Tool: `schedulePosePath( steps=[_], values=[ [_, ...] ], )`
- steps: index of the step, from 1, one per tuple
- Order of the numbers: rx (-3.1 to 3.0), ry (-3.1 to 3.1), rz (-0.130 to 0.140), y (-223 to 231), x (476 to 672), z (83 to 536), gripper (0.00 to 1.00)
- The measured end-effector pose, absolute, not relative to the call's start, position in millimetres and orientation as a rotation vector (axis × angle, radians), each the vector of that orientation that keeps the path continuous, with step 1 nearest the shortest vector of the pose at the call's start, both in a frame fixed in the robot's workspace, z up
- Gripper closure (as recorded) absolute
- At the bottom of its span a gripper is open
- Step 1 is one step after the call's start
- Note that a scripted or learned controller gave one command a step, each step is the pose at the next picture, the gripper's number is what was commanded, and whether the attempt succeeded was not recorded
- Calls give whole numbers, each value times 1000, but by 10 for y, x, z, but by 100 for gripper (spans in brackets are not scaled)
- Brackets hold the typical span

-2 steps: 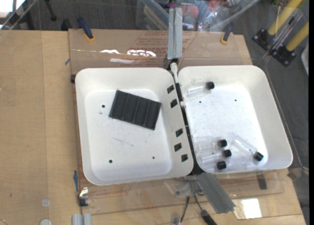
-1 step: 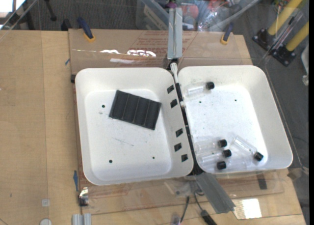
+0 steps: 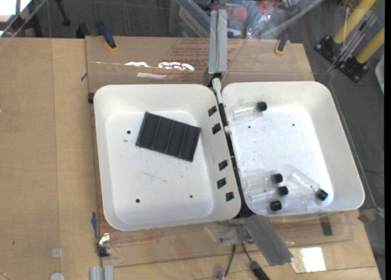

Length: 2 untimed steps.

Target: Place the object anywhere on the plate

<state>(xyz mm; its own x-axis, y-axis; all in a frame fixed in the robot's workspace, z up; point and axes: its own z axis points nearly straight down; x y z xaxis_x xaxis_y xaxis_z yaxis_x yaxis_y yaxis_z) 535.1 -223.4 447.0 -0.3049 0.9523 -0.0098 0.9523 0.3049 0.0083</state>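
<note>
The plate (image 3: 168, 136), dark, ribbed and rectangular, lies flat and a little turned in the far half of the left bin (image 3: 122, 214); the right bin (image 3: 345, 150) holds the clear vials with black caps; one vial (image 3: 249, 111) lies alone near its far left corner; four more vials (image 3: 269, 194) lie close together near its front edge; both bins stand on the wooden counter (image 3: 36, 150).
</note>
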Motion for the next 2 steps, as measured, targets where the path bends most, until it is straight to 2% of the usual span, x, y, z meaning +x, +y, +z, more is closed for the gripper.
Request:
schedulePosePath(
  steps=[1, 2],
  values=[
    [1844, 2528, 1, -2232, 5352, 4469, 0],
    [1839, 2523, 2, -2233, 5364, 4582, 100]
  ],
)
